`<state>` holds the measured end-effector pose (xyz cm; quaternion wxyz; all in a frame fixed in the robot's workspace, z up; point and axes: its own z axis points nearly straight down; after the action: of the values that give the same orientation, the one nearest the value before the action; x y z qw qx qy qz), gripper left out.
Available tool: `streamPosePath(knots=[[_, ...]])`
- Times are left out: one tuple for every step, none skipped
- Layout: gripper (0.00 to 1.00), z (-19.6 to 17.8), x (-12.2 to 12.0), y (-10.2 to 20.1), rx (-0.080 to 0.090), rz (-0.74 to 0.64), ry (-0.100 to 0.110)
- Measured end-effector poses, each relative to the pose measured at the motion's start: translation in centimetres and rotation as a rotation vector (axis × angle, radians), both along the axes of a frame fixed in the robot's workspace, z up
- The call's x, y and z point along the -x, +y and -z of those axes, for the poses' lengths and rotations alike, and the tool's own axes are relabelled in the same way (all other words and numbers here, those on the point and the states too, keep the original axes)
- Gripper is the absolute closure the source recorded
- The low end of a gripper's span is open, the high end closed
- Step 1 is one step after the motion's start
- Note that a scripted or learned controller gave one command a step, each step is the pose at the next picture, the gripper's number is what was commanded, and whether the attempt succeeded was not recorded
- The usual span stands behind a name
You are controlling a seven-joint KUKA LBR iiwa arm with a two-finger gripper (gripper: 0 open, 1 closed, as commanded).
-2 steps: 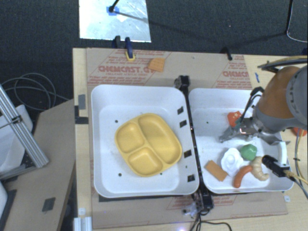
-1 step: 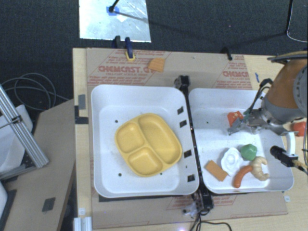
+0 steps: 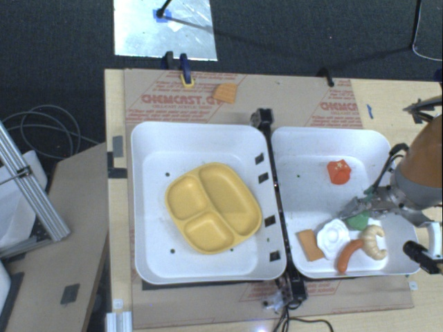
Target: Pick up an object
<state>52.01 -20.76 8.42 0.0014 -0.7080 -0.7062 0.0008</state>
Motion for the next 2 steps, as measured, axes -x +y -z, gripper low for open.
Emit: streamPosePath(knots=[[1.0,-1.1,-0.4,0.1,0.002,-0.004,-0.008],[1.0,0.0,-5.2,3.6,0.002,-0.012,-0.008]])
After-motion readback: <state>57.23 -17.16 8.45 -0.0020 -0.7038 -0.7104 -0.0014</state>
